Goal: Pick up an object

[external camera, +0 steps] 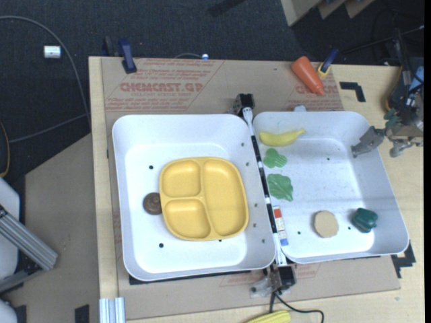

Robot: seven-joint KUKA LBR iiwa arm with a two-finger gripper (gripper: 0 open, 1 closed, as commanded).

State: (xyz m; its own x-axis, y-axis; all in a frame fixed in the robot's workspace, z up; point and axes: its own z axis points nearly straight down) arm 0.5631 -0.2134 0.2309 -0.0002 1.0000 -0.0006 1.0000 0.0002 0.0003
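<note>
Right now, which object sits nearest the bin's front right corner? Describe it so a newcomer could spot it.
Look in the right bin, toward its near right corner. There lies a small dark teal object, just right of a round tan cookie-like piece. It is the darkest thing in that bin; the leafy pieces by the divider are lighter green.

A: What is held by the left bin (128,180)?
B: A yellow tray (203,198), a brown disc (152,203) touching it.
A: And the right bin (384,180)?
B: A banana (281,136), two green leaves (277,173), a tan cookie (326,224), a teal piece (365,219). The gripper (385,140) is seen at its rim.
</note>
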